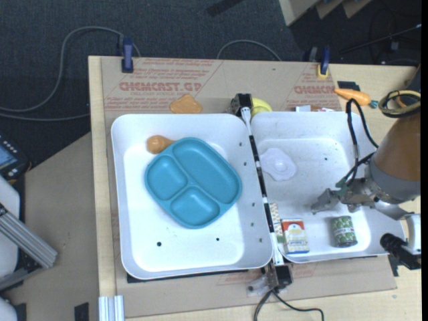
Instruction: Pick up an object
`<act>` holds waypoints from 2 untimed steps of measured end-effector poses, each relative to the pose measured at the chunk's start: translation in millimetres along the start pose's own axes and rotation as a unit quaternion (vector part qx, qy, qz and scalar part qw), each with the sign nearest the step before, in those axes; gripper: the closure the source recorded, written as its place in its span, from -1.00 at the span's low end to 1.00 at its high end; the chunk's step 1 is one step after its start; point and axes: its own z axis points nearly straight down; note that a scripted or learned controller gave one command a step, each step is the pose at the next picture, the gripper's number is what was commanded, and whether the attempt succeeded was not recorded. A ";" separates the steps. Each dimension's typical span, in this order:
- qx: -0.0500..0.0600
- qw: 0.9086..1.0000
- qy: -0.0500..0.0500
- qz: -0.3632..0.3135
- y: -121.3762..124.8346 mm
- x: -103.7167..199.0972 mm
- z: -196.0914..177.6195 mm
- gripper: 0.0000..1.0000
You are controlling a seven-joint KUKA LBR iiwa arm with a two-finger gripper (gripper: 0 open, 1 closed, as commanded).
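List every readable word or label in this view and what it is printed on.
"CHEMCAST GP": red print on the brown board behind the left bin.
The same print repeats on the board behind the right bin, partly cut off.
Small carton: label too small to read.
Green can: label blurred.

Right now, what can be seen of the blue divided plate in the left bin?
The blue divided plate is a rounded, squarish tray of what looks like matte plastic, moulded into three compartments, one long and two smaller. It lies flat and right side up, turned at a slant, on the floor of the left bin, toward the bin's far half. Nothing lies in its compartments. A small orange-tan object sits against its far left corner. The gripper is away in the right bin.
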 end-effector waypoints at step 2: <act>-0.009 1.000 -0.003 -0.003 76.0 -2.0 -52.2 -1.00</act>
